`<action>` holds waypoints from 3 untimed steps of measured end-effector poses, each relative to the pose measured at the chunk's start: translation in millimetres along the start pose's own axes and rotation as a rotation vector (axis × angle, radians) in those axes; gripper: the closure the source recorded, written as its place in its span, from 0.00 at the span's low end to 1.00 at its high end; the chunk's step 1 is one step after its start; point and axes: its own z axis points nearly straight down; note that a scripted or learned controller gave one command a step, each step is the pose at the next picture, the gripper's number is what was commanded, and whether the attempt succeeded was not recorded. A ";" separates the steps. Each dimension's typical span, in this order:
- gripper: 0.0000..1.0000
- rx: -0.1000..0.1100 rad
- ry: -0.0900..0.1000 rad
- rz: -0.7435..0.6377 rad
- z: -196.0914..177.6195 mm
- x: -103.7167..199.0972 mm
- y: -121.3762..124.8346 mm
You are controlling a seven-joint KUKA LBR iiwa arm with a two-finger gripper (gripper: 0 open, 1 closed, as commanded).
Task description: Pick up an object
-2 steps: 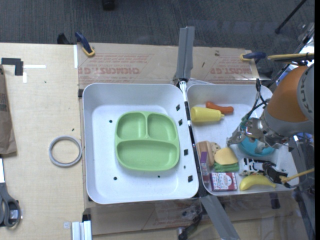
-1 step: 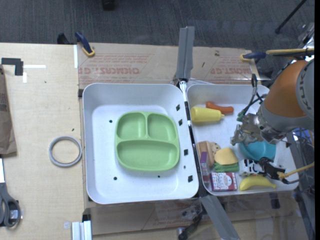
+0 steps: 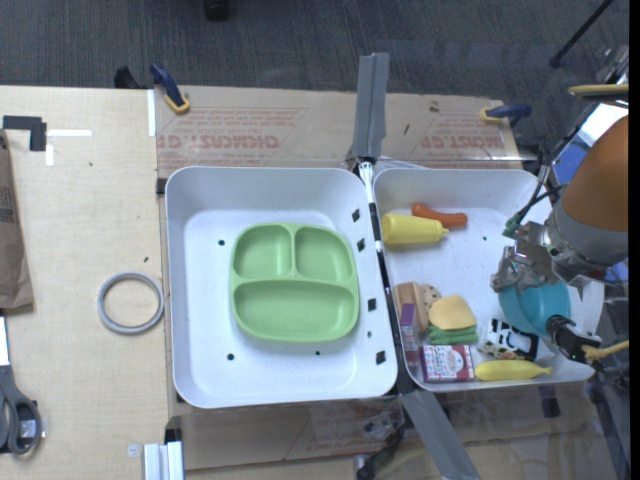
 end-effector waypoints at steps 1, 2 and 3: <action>1.00 0.001 -0.008 -0.299 -125.8 18.5 -8.9; 1.00 0.003 -0.008 -0.348 -134.2 -37.3 63.9; 1.00 0.001 -0.008 -0.130 -41.3 5.0 125.9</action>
